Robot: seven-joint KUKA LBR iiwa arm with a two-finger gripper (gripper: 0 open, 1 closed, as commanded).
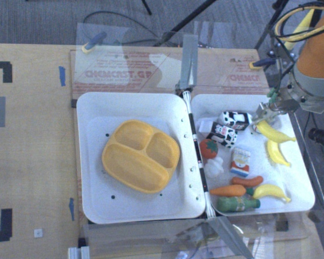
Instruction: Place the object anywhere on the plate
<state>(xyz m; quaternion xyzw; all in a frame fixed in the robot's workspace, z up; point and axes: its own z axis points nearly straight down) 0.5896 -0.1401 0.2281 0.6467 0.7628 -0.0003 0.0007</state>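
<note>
Currently the two-finger gripper sits low over the right white bin, near its far right corner; whether its fingers are spread or closed cannot be told, and nothing is visibly between them. Grey arm with orange band comes in from the right above it.

Just beside the gripper tip: a yellow plastic banana, curved, lying flat near the bin's right edge, its near end pointing toward the gripper. A second yellow banana lies just below it, along the right edge. Which item is the task object cannot be told; all the loose items are in the right bin, none on the plate.

Rest of the right bin:
- black-and-white cow-patterned toy near the far edge, a second black-and-white piece touching it
- red strawberry-like toy at the left edge, white lump just below it
- small white carton with red and blue print mid-bin
- orange carrot and red sausage-shaped piece toward the near edge
- third yellow banana near the near right corner
- green bottle with a label against the near edge

Left white bin: one yellow three-compartment plastic plate, roughly central, turned at an angle.
</note>
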